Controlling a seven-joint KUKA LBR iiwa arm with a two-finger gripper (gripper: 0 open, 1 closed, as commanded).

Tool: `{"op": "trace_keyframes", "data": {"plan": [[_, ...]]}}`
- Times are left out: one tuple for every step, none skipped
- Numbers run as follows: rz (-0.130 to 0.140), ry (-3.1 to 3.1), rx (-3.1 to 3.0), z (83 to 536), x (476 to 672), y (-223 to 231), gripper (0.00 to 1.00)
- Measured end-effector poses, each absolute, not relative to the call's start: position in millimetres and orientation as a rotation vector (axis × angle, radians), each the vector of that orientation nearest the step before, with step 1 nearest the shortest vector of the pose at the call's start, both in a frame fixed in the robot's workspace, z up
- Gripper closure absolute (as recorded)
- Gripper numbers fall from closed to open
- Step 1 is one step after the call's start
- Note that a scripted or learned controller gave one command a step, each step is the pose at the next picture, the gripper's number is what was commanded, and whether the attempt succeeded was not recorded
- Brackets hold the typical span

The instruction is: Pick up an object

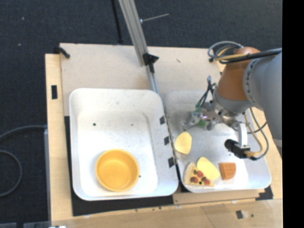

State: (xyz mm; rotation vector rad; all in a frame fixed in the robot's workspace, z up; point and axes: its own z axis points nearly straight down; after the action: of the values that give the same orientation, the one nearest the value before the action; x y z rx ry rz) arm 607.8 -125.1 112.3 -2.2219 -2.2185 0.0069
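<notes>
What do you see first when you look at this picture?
The bright yellow bowl jumps out, sitting alone at the near end of the left bin. Next comes the grey arm with its orange band, reaching in over the right bin, where small yellow and orange pieces lie along the near edge.

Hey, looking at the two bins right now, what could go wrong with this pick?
The hand sits over bare bin floor in the right bin, so it may close on nothing. The yellow pieces, pizza slice and orange block crowd the near edge, inviting a nudge or double grab.
</notes>
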Motion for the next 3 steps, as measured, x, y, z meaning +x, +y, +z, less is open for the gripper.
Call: {"op": "trace_keyframes", "data": {"plan": [[0.002,-2.219,-2.226,101,608.1,-127,0.0],[-0.003,-2.215,-2.232,113,609.0,-127,1.0],[-0.007,-2.229,-2.223,177,611.5,-125,1.0]]}}
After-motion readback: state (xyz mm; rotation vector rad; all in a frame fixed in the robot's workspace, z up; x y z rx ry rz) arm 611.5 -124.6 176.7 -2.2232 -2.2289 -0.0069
